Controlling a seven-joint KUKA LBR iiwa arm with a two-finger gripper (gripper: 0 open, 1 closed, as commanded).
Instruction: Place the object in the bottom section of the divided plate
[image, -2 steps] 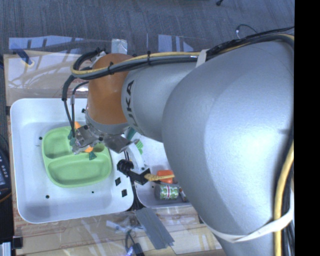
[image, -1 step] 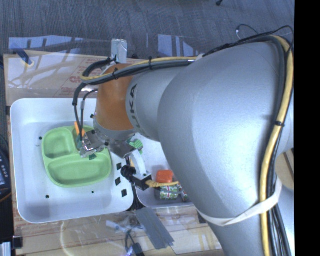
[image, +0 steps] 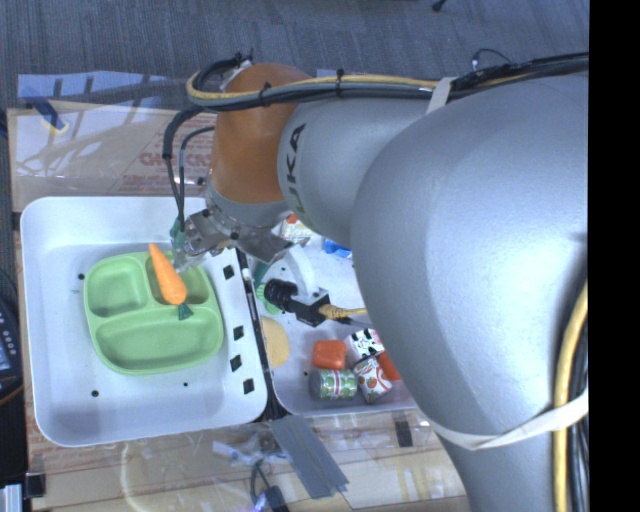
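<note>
Carrot (image: 168, 280) lies slantwise on the green plate (image: 92, 310) in the left bin (image: 60, 390), orange body over the ridge between the two far sections, leafy tip pointing near and right, just at the edge of the bottom section (image: 150, 345). So it is on the plate but not in the right section yet. Gripper (image: 188, 250) sits right at the carrot's far end, touching or nearly so. Cannot tell if it is wide or narrow, or if it actually has the carrot, because the wrist blocks that spot. Arm (image: 400, 200) covers most of the right bin (image: 292, 380). Step in hand, as I judge it: get the carrot into the bottom section. To do it well, have a sure hold across the thick far end, lift enough to clear the ridge, carry it near and slightly left to the middle of the bottom section, turn it along the section's length and release low so it doesn't roll. Risk: tapered, smooth body slips, or the tip catches on the ridge and shifts the plate.
</note>
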